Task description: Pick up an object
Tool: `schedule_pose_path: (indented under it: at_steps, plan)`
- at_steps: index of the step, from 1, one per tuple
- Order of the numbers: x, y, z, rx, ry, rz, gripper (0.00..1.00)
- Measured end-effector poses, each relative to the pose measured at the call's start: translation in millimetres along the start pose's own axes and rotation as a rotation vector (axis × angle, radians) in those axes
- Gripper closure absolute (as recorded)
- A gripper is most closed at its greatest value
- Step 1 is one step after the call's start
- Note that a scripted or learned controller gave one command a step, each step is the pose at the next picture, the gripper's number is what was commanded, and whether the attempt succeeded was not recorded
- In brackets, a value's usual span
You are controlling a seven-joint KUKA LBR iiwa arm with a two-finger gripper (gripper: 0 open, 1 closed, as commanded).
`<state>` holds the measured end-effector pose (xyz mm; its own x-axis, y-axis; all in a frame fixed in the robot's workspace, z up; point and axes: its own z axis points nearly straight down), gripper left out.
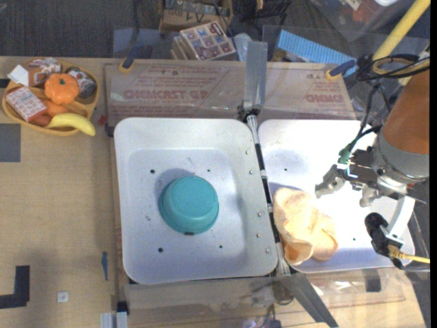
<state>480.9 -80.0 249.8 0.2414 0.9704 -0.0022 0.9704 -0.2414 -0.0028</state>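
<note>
A teal bowl (189, 204) lies upside down in the middle of the left bin (136, 142). A soft yellow-orange cloth-like lump (302, 227) rests in the near left corner of the right bin (300, 142), against the divider. My gripper (348, 188) hangs over the right bin, a little right of and behind the lump. Its fingers (328, 182) are spread open, with nothing between them. The arm's orange band and grey wrist rise at the right edge and hide part of that bin.
A basket (48, 100) of toy fruit with a banana and a small pumpkin sits at the far left on the wooden bench. Cardboard panels (177, 94) stand behind both bins. A metal divider (263, 183) runs between the bins.
</note>
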Motion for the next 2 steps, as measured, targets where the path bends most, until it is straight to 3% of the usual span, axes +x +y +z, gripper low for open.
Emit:
schedule_pose_path:
  at_steps: [1,2]
  plan:
    - [-21,4,150,0.001,0.003,-0.092,0.00]
    - [-72,45,160,-0.017,0.007,-0.019,0.00]
